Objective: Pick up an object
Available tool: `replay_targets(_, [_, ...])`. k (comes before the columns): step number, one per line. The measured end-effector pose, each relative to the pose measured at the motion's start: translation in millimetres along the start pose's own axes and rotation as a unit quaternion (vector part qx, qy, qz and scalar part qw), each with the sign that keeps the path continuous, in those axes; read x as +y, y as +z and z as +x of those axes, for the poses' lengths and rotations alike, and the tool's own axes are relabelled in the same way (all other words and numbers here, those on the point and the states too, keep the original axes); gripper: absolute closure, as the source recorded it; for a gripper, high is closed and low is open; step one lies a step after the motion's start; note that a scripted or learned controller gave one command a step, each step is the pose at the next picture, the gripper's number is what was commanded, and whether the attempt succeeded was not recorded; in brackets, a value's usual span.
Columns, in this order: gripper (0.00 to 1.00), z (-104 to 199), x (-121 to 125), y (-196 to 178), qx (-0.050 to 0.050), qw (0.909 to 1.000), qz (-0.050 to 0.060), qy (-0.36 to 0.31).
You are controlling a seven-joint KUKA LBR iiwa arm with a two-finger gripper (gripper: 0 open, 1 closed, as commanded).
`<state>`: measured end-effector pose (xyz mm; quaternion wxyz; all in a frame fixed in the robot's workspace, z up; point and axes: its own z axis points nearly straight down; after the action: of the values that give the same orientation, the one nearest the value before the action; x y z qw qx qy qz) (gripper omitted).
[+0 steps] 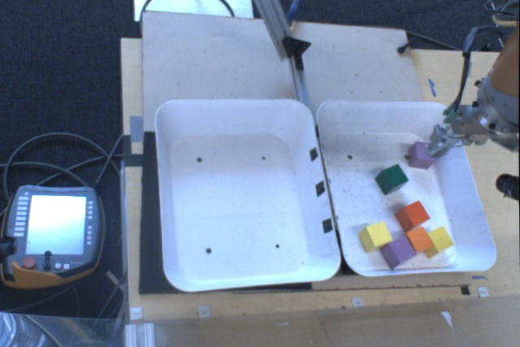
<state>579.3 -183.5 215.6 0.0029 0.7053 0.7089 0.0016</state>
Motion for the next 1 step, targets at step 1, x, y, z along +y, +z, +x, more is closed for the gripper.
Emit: replay_targets(1, [1.00,56.5,-10.3,-10.8,0.002,1.0000,0.002,-0.003])
